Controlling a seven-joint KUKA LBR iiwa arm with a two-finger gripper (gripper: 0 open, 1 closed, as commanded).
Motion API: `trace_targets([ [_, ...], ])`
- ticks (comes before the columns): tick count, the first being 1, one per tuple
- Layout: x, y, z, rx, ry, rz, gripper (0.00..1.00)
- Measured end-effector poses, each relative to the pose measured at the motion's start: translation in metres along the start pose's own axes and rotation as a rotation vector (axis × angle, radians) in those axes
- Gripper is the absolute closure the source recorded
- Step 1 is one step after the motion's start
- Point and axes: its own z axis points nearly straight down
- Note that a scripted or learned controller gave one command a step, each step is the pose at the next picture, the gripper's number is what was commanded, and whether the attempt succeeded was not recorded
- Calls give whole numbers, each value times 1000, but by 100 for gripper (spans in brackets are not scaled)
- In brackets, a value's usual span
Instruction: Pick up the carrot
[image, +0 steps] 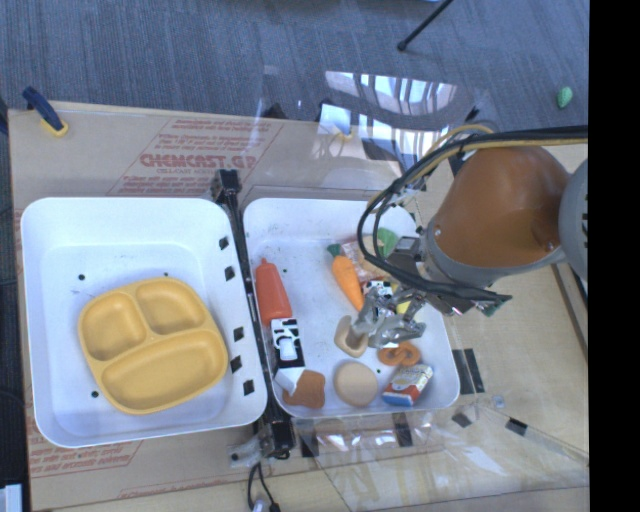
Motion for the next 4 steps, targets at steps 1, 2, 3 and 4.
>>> trace_targets([
  [1,-66,48,6,-5,-3,146,100],
  [2,-48,-12,-22,2,-4,-259,100],
  [3,-94,61,-60,1,-8,-227,100],
  [4,-140,-12,-40,-3,-3,-99,100],
])
